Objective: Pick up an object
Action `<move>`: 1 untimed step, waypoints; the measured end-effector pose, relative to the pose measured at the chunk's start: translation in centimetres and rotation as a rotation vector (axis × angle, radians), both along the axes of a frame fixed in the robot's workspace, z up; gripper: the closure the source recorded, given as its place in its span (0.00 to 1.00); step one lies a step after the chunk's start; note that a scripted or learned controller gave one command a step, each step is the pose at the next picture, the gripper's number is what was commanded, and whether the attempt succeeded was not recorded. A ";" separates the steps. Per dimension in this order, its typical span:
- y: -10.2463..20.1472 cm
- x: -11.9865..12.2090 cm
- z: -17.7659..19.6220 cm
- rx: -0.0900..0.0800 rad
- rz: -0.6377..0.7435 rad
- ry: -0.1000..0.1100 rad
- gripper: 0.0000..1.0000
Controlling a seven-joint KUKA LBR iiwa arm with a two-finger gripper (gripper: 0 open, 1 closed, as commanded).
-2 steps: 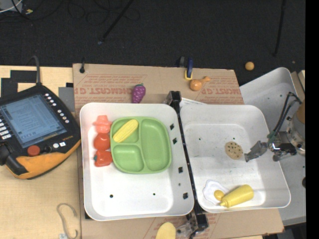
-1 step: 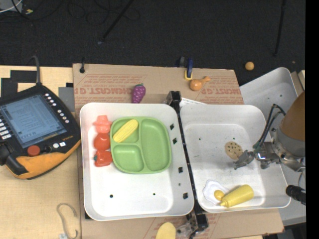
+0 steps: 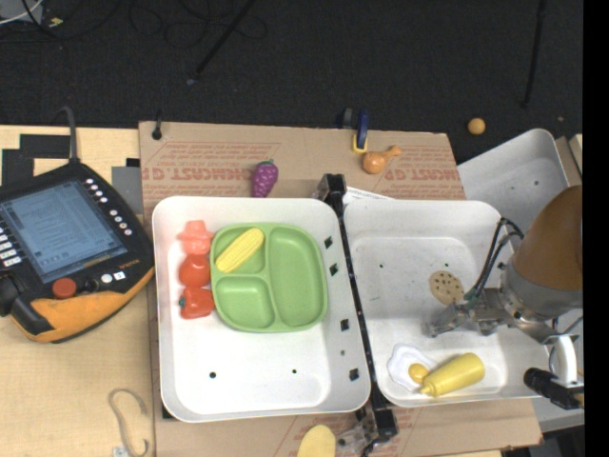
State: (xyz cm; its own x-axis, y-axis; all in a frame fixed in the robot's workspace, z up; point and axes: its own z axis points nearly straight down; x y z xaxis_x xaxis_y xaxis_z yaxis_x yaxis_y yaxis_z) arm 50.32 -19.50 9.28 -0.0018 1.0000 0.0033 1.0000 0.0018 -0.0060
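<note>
Yellow bottle [image 3: 453,373] lies on its side at the right bin's [image 3: 400,227] near edge, beside a fried egg [image 3: 409,364]. Hand [image 3: 447,318] low just above the bottle, below a cookie [image 3: 444,286]; grip cannot be told.

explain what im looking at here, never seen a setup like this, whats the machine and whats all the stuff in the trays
One camera looks down at a slant on a bench with two white bins. The grey arm reaching in from the right is a robot; its gripper sits low in the right bin, near a round cookie, a yellow bottle and a fried egg. Nothing shows between its fingers. The left bin holds a green divided plate with corn, and red toys beside it.
</note>
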 end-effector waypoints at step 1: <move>-0.2 0.0 1.3 -0.001 -0.006 -0.003 1.00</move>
State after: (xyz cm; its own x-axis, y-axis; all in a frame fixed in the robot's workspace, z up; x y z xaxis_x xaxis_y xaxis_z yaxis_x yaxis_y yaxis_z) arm 50.33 -19.72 10.57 0.0042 1.0000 0.0025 1.0000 -0.0042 -0.0033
